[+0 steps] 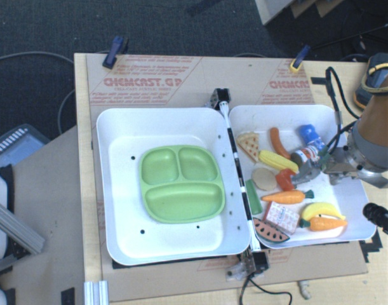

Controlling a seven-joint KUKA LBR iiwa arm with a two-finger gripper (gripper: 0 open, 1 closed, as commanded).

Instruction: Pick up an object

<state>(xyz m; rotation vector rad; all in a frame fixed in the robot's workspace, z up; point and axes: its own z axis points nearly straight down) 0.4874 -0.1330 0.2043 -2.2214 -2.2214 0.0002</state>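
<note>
At the near edge of the right bin (352,234), at about 6 o'clock in it, lies a watermelon slice (270,231), with a pink-and-white carton (284,216) just beyond it and a banana (321,209) touching an orange piece (327,222) toward 4 o'clock. A carrot (284,197) lies across the middle, with a green bar (254,197) against the bin's 9 o'clock wall. The gripper (306,173) reaches in from 3 o'clock and hangs low over a red piece (284,180) and a tan disc (265,178); I cannot tell how the jaws stand. Farther back sit a corn cob (277,161), a pizza slice (249,146), a sausage (279,140) and a blue-capped bottle (310,142). The left bin (117,170) holds a green divided plate (181,183). Both bins rest on the cardboard-covered surface (181,81).
</note>
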